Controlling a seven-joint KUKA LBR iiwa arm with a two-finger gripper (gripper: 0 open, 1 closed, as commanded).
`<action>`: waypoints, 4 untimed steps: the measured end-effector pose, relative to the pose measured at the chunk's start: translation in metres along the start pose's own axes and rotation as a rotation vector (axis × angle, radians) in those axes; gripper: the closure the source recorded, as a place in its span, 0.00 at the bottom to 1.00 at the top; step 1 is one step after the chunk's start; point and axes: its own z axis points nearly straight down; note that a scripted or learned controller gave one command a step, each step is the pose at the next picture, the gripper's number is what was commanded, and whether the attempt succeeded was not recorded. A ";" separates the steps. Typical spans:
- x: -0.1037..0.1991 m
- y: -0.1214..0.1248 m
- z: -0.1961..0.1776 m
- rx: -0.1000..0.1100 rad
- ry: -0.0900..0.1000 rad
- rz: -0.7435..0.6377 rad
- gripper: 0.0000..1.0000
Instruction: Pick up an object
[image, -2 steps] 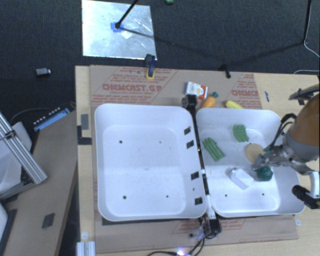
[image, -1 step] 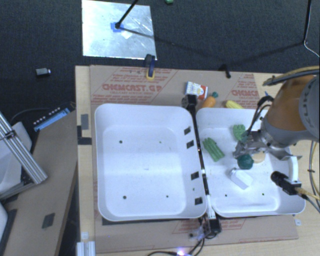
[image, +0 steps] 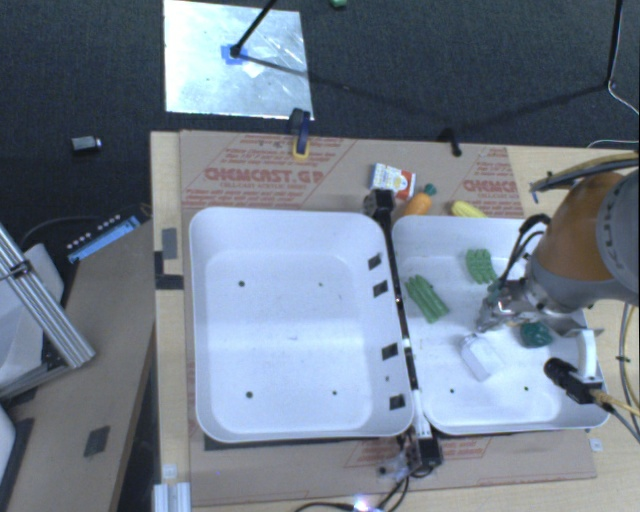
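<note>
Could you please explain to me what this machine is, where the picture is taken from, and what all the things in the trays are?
One camera looks down at a slant on a bench with two shallow white bins. The grey robot arm with an orange band reaches in from the right; its gripper is low in the right bin. That bin holds two green ridged blocks, a teal lump and a small white piece. The left bin lies beside it. Whether anything is gripped, I cannot tell.

bins (image: 290, 225): smooth white plastic, slight sheen
bench board (image: 260, 165): matt brown cardboard, printed
floor sheet (image: 235, 60): shiny metal
</note>
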 end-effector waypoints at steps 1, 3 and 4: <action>0.088 0.057 -0.109 -0.018 0.002 -0.015 1.00; 0.250 0.054 -0.128 -0.001 0.000 -0.004 1.00; 0.177 0.088 -0.188 -0.010 -0.003 0.004 1.00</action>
